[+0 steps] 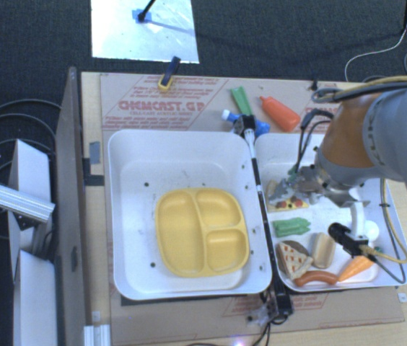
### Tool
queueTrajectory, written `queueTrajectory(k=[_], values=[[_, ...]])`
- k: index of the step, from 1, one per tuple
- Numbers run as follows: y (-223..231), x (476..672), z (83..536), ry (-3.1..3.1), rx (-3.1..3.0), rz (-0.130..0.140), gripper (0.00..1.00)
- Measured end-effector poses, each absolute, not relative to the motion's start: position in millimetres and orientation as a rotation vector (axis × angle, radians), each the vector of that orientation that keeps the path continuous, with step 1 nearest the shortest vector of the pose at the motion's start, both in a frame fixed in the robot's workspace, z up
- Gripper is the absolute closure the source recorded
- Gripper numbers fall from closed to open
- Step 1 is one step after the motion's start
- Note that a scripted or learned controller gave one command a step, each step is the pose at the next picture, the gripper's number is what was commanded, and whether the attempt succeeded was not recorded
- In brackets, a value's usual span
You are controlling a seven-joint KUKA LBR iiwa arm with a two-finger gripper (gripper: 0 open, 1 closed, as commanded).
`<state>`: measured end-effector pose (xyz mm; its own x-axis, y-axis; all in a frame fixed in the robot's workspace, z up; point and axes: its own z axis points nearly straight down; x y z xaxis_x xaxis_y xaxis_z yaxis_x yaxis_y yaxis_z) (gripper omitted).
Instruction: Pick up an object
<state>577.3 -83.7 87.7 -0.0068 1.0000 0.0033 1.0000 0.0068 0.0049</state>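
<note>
The right bin (395,225) holds several toy foods. A small red and yellow piece (288,205) lies near its left wall, with a green pod (291,227) just below it. Along the front lie a pizza slice (294,259), a tan bread piece (323,249), a red sausage (315,278) and an orange carrot (355,267). My gripper (287,190) hangs low over the bin's left side, right above the red and yellow piece. Whether it touches that piece I cannot tell. The grey arm with its orange band reaches in from the right.
The left bin (135,164) carries a yellow divided plate (202,231). Behind the bins on the board lie a green marker (241,101), an orange toy (281,114), a blue piece (260,127) and a yellow and black clip (167,74).
</note>
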Motion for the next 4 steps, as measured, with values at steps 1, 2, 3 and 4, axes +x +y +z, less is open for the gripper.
queueTrajectory(k=[1,2,3,4], values=[[-86,579.3,89,2.226,2.215,0.011,0.0],[-89,583.3,89,2.226,2.216,0.012,0.0],[-90,577.1,90,2.216,2.21,0.023,0.0],[-89,624.6,89,2.225,2.21,0.01,0.0]])
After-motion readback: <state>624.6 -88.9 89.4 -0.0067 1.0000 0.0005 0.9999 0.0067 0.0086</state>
